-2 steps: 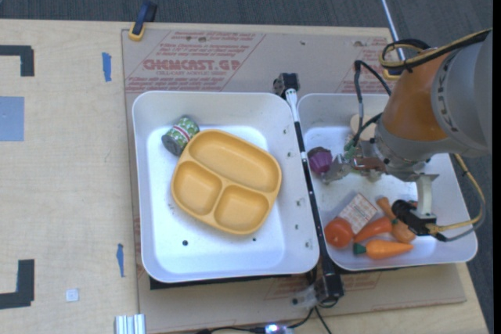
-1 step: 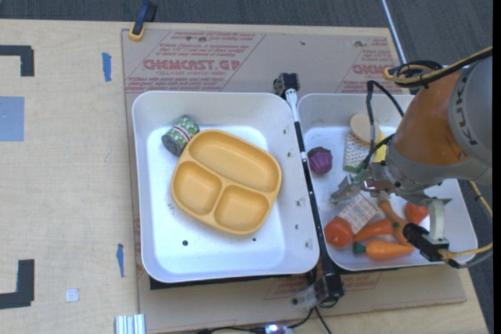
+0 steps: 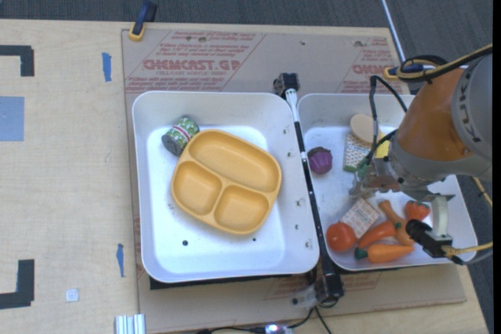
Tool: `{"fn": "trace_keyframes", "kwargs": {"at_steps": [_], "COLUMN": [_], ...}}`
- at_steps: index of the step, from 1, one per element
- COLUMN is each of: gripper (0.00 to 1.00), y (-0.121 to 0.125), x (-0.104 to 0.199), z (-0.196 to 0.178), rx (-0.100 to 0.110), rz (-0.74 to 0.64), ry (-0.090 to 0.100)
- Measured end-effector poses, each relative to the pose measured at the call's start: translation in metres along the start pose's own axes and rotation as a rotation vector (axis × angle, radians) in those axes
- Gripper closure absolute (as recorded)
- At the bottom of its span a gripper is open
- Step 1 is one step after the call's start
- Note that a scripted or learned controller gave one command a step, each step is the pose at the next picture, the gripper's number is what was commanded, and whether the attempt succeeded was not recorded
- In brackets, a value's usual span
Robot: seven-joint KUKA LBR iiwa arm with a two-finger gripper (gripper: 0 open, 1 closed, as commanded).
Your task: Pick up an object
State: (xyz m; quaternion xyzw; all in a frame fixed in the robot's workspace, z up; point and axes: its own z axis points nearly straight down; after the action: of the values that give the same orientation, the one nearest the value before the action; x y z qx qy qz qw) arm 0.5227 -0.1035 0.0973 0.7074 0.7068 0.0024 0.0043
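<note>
at the lower right of the frame, the pick is not yet made as far as can be seen: the right bin (image 3: 466, 235) holds its clutter on its floor, a tomato (image 3: 341, 236), carrots (image 3: 386, 245) and a small packet (image 3: 362, 215) nearest the bottom edge, a purple piece (image 3: 319, 160) and a pale round disc (image 3: 362, 126) farther up. nothing is visibly lifted. the grey arm (image 3: 442, 133) with its orange band enters from the right edge and bends down over the middle of this bin, its tool (image 3: 374, 182) low among the objects just above the packet; whether the tool is apart or together cannot be told. farther left, the other bin (image 3: 149, 168) carries a yellow divided plate (image 3: 225, 181) and a small green can (image 3: 180, 134), on the wooden surface (image 3: 63, 168).
</note>
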Motion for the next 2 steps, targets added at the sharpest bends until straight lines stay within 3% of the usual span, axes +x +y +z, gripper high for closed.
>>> {"fn": "trace_keyframes", "kwargs": {"at_steps": [1, 2], "gripper": [0.00, 0.00], "y": [0.000, -0.026], "x": [0.000, 0.005], "z": [0.000, 0.011], "rx": [0.000, 0.004], "rz": [0.000, -0.001], "ry": [0.000, 0.002]}}
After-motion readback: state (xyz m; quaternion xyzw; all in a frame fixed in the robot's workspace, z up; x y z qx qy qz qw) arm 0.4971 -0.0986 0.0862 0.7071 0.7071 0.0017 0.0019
